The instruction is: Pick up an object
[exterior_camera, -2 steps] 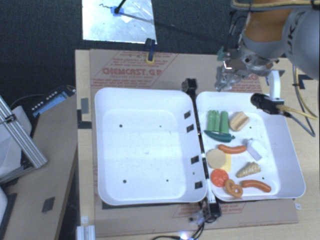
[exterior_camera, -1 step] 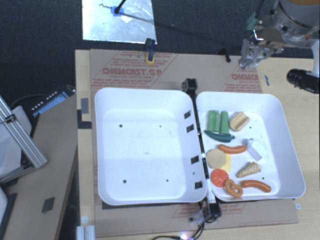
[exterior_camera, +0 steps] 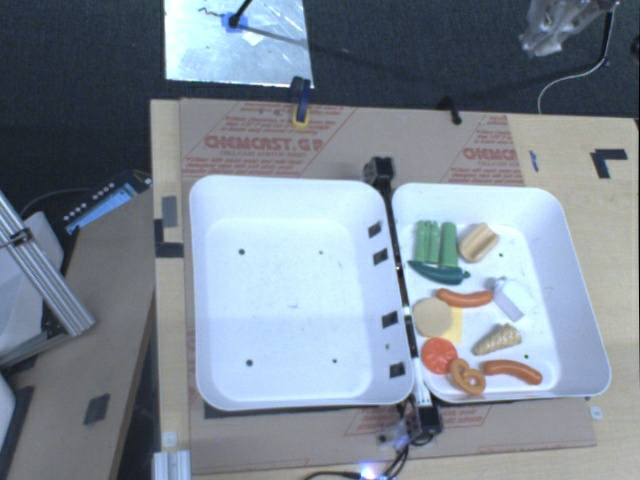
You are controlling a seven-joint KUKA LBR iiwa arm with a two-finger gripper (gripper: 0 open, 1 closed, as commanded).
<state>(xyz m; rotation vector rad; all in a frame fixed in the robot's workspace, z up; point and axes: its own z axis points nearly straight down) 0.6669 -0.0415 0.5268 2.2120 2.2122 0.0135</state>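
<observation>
- packed in the near left corner of the right bin: ring touching tomato, both tight to the divider wall; probably awkward to close on, with little room on the wall side.
- just right of the ring: long sausage, orange-red and glossy, lying flat and crosswise with bare floor on its far and right sides; seems the easiest pick.
- a little farther: pale ridged corn pointing right, tan disc overlapping a yellow slice; flat, so likely hard to lift.
- mid bin: short sausage with a whitish block just beside its right end.
- far end of the cluster: dark pepper lying under upright-looking green sticks, tan bun just right of them.
- all candidates in the right bin, loosely scattered as if dropped, none stacked high.
- beside it, left bin: plain white floor.
- far right, well beyond the bins over dark floor: gripper, blurred and pale; cannot tell how far open, nothing seen in its hold; parked clear, so no pick begun yet.
</observation>
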